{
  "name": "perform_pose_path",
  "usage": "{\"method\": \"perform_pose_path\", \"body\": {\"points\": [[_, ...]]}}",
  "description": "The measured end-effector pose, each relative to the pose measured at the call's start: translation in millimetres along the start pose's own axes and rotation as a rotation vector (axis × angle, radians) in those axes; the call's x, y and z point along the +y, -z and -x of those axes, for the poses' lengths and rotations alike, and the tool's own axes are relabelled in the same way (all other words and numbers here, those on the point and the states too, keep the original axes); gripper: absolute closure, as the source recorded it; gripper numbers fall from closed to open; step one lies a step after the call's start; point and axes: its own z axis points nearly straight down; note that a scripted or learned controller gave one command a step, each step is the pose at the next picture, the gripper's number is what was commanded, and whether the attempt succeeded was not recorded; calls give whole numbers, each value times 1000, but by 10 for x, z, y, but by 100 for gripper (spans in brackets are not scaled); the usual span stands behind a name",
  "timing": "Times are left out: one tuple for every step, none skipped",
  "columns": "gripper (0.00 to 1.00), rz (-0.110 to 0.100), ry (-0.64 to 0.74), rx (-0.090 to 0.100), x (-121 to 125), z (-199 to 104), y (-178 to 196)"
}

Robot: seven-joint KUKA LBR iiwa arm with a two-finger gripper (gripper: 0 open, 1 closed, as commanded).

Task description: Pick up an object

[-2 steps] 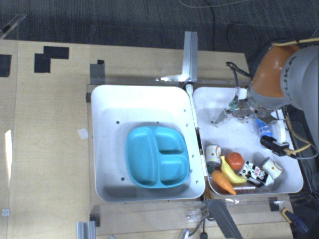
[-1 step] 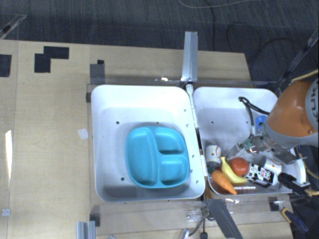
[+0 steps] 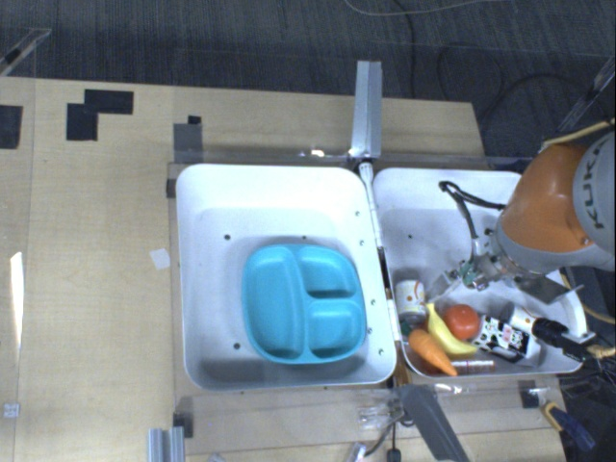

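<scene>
Clutter sits at the near end of the right white bin, and that is where I look first. An orange carrot lies closest to me against the front wall, its long axis slanting from upper left to lower right, the thinner tip toward the lower right. Just behind it a yellow banana curves along much the same diagonal, and a red tomato-like ball rests touching the banana's far side. To their right I see a black-and-white patterned packet; it carries print, but I cannot read any of it at this size. A small white can with a dark band stands by the bin's left wall; its label is also illegible to me.

Above this pile the grey arm with its orange band comes in from the right and is cut off by the edge. The gripper hangs over the bin behind the tomato, small and blurred among cables; I cannot tell how its fingers stand, nor whether anything is in them.

Further left, the left white bin holds a blue plastic divided tray.
</scene>
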Motion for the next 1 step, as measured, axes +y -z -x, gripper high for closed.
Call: {"method": "perform_pose_path", "body": {"points": [[0, -1, -104, 4, 179, 453, -15]]}}
